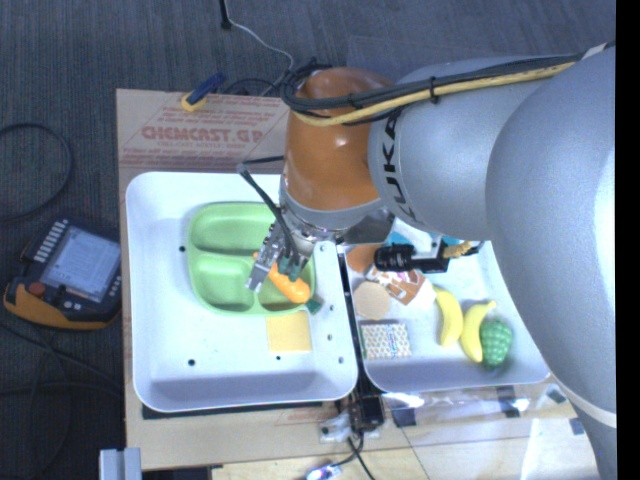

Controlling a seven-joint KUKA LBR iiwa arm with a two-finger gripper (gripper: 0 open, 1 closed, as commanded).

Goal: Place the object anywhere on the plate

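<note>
Slantwise, orange carrot across green plate rim; tip lower-right.

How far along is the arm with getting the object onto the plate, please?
Done: the gripper is over the left bin, at the right edge of the green plate. In hand: an orange object sits right at its tip, by the plate's rim; whether it is gripped cannot be told. Left: leaving the object resting on the plate and pulling the arm away.
</note>
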